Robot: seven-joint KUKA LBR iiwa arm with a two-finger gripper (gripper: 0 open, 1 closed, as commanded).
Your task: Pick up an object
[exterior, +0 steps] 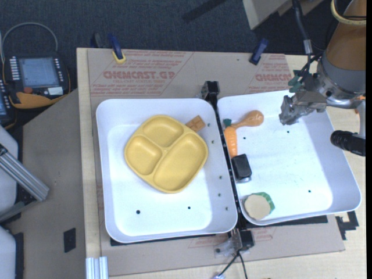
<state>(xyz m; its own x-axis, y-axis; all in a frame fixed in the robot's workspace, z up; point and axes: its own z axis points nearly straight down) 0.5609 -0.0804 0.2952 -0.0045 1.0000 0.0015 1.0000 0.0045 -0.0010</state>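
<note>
My gripper [289,116] hangs over the far part of the right bin [325,173], with nothing visible between its fingers. To its left lies a tan pear-shaped toy [251,119]. An orange carrot [231,139] lies along the bin's left wall, a black block [241,168] just below it, and a round tan and green piece [257,206] sits at the near left corner. In the left bin [116,202] rests a yellow divided plate [167,153] with a small brown block [195,122] at its far edge.
A divider with black clamps [210,89] runs between the two bins. The bins rest on a cardboard sheet [174,65]. A pendant with a screen [36,74] lies off the bench at far left.
</note>
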